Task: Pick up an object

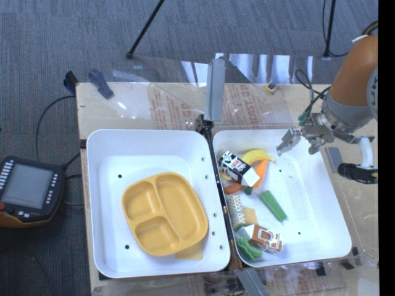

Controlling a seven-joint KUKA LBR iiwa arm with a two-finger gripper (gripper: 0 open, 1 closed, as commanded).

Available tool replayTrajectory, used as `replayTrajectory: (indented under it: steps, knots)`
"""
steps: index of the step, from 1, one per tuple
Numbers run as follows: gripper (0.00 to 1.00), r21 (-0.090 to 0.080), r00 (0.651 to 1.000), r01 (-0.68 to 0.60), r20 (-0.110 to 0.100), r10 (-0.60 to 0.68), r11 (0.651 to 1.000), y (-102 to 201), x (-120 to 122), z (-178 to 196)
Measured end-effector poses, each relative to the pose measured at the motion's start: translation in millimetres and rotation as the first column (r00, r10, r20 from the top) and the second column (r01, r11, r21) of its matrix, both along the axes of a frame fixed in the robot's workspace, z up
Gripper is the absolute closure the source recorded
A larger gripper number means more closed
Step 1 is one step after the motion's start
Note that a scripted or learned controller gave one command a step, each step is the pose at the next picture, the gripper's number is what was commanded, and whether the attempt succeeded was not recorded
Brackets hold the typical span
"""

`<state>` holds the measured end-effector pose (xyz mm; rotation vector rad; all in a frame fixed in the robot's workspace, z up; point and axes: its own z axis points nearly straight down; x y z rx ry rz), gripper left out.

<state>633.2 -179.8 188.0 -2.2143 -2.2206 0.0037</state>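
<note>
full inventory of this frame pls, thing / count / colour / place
left bin: 1, white, left half of bench
right bin: 1, white, right half of bench
divided tray: 1, yellow, in left bin
milk carton: 1, black-and-white, right bin, upper left
banana: 1, yellow, right bin, beside the carton
green stick: 1, green, right bin, middle
small box: 1, orange-and-white, right bin, lower left
green toy: 1, green, right bin, bottom left corner
handheld pendant: 1, dark with grey screen, floor left of bench
tripod legs: 2 seen, black, floor behind bench
arm: 1, grey and orange, right side
claw: 1, grey, above right bin's upper right area
</note>
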Motion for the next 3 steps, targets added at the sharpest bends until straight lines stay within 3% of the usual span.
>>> replayTrajectory:
  steps: [1,2,3]
  knots:
    - [0.00,-0.003,0.998,0.066,0.010,-0.066,0.998,-3,-11,76]
    - [0.00,0.001,0.997,0.079,-0.011,-0.079,0.997,38,-35,-17]
    - [0.00,0.000,0.998,0.058,-0.004,-0.058,0.998,33,-73,-103]
